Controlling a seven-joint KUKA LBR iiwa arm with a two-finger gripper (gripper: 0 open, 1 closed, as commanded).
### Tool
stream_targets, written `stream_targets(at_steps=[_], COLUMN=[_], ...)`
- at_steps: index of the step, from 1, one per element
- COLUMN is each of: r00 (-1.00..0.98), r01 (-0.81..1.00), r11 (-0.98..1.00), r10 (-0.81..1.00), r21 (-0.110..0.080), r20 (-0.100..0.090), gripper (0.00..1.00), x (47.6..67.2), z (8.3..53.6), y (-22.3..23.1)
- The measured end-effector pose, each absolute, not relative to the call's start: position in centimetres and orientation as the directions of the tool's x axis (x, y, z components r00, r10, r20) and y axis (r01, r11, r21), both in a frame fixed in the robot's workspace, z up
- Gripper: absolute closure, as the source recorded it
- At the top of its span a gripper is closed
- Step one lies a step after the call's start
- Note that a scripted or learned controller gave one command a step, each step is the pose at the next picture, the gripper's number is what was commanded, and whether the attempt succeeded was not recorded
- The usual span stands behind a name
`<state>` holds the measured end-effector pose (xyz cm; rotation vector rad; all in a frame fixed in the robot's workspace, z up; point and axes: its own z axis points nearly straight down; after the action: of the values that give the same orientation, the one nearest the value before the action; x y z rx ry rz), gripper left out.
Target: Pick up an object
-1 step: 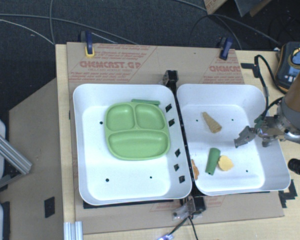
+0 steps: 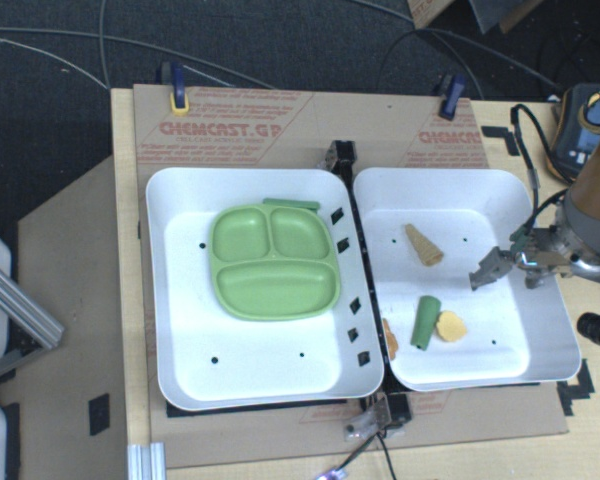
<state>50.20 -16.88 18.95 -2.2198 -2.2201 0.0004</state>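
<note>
The board (image 2: pixel 310 128) under the bins reads "CHEMCAST GP" in red. The gripper (image 2: pixel 508 266) hangs released over the right bin (image 2: pixel 550 353), near the cone (image 2: pixel 424 245), cucumber (image 2: pixel 425 322) and yellow piece (image 2: pixel 450 327).

Four loose objs are seen in the R bin (image 2: pixel 500 363): a tan cone-shaped piece (image 2: pixel 423 244) lies on its side toward the back-centre, narrow end pointing away; a green cylinder (image 2: pixel 424 322) is laid nearly upright in view nr the front, w/ a small yellow lump (image 2: pixel 451 327) just beside it on its R. An orange-brown scrap (image 2: pixel 390 339) is tucked against the bin's L wall, partly hidden.
</note>
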Motion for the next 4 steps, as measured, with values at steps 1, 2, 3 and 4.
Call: stream_targets(at_steps=[1, 2, 3, 4], r00=[0.0, 0.0, 0.0, 0.0], r01=[1.0, 1.0, 1.0, 1.0], r11=[0.0, 0.0, 0.0, 0.0], r10=[1.0, 1.0, 1.0, 1.0], r21=[-0.005, -0.007, -0.004, -0.001], r20=[0.003, 0.004, 0.003, 0.003], gripper=[0.0, 0.0, 0.0, 1.0], x=[50.1, 49.1, 49.1, 49.1], z=[14.8, 9.1, 8.4, 9.6], y=[-16.9, -16.3, -16.2, -16.2])
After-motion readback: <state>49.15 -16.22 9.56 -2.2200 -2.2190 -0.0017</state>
